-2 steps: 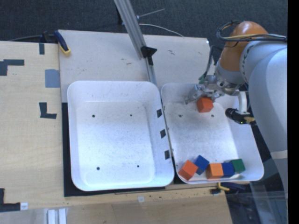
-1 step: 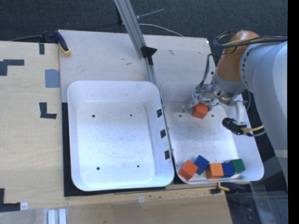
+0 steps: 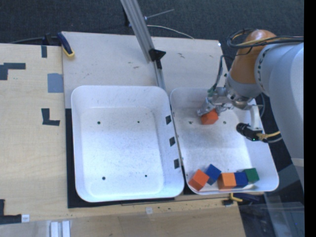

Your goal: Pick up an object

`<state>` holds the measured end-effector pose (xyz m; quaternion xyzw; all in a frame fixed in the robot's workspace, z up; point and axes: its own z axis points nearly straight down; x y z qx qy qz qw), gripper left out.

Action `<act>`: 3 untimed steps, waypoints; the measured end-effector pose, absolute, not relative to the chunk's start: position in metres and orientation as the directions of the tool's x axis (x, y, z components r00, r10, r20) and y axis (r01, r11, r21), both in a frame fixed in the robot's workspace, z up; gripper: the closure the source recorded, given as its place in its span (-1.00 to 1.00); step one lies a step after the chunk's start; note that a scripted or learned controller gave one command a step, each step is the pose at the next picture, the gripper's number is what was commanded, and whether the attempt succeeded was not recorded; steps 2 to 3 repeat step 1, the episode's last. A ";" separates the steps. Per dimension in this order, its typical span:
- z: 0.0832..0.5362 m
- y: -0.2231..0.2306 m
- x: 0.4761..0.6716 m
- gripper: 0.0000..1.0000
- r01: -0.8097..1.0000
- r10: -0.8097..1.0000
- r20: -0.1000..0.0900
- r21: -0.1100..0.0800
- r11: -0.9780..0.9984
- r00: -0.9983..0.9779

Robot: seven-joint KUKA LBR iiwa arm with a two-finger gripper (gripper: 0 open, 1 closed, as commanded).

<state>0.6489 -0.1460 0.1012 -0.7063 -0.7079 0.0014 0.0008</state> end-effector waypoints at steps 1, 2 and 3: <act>0.201 -0.088 0.667 1.00 1.000 1.000 0.001 0.007 0.007 -0.007; 0.201 -0.088 0.667 1.00 1.000 1.000 0.001 0.007 0.007 -0.007; 0.201 -0.088 0.667 1.00 1.000 1.000 0.001 0.007 0.007 -0.007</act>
